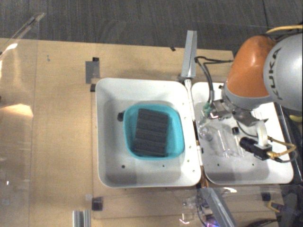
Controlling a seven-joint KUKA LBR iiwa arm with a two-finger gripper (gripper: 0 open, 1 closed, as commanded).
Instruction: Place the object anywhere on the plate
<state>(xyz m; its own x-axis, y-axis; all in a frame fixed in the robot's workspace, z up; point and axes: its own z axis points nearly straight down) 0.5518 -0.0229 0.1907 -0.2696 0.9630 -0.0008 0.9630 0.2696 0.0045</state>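
A teal square plate [176,131] lies in the middle of the left bin [109,167]. A dark grey ridged block [151,131] rests flat on the plate, well inside its rim. My gripper [215,135] hangs over the left part of the right bin [248,178], just right of the wall between the two bins and apart from the plate and the block. The grey arm with its orange band [248,63] covers the upper part of that bin.
A small dark piece [120,116] sits against the plate's left edge. A grey metal bar [189,56] stands behind the bins where they meet. Cables [265,150] trail from the wrist over the right bin. Bare wooden bench lies to the left.
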